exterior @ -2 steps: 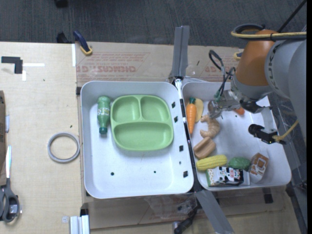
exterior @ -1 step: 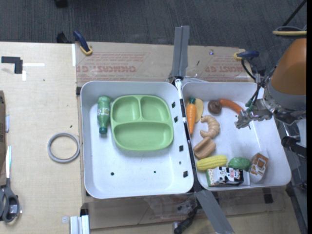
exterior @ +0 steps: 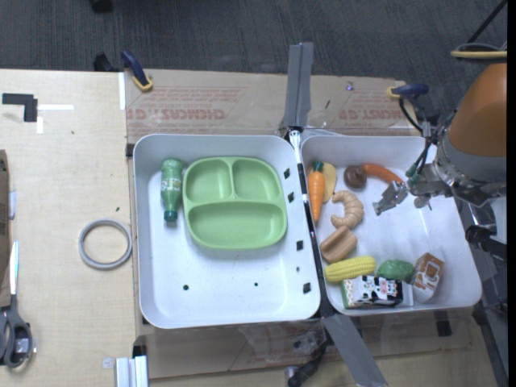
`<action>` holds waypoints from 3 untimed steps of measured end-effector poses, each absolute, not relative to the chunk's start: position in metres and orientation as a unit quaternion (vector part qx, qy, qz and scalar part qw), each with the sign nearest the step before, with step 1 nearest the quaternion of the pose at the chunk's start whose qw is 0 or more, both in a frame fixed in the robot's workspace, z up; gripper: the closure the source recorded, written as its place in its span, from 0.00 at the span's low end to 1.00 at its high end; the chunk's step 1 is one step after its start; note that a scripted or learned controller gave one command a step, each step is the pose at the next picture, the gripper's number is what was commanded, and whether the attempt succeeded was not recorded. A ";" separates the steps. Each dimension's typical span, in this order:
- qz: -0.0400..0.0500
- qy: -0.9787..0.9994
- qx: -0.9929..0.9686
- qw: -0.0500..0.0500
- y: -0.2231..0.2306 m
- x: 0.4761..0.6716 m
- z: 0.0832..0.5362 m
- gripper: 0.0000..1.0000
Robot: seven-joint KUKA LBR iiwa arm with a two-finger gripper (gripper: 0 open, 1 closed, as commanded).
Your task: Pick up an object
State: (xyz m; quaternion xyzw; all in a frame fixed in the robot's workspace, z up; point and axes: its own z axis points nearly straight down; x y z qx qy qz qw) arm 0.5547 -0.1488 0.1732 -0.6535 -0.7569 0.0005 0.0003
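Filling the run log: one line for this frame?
end effector: over right bin, nothing held | nearest: croissant, sausage | left bin: green tray, bottle

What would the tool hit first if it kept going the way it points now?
The tool points toward the picture's left, slightly down. Along that line the croissant looks like the first thing it would meet, in the right bin. Its height above the bin floor is unclear, so it might pass over.

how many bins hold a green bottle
1. The bottle lies in the left bin, beside the green tray. The right bin holds toy food; none seems hidden.
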 end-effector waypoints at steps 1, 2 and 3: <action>0.001 -0.756 -0.654 0.000 -0.150 0.555 0.182 1.00; 0.001 -0.756 -0.654 0.000 -0.149 0.555 0.182 0.00; 0.001 -0.823 -0.568 0.000 -0.096 0.587 0.092 0.00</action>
